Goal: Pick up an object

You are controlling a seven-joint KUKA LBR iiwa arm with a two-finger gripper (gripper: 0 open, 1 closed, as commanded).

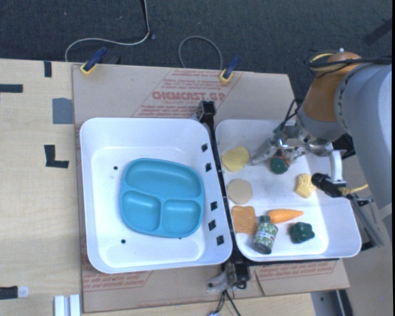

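The grey arm with its orange band (322,91) reaches in over the right-hand shallow white bin (336,239), and the two-finger gripper (281,151) sits low near the bin's upper middle. A small dark-green round object (278,166) lies right at the fingertips; whether the jaws are closed on it or merely beside it, I cannot tell. Around it: a pale yellow flat piece (236,158) to the left, a tan round disc (239,191) below that, a yellow corn-like piece (305,185) to the right. Lower down, an orange carrot (284,214), a brown toast-like square (243,218), a green labelled can (265,235) and a dark green lumpy vegetable (301,232). The left white bin (95,176) holds a blue divided plastic plate (162,197).
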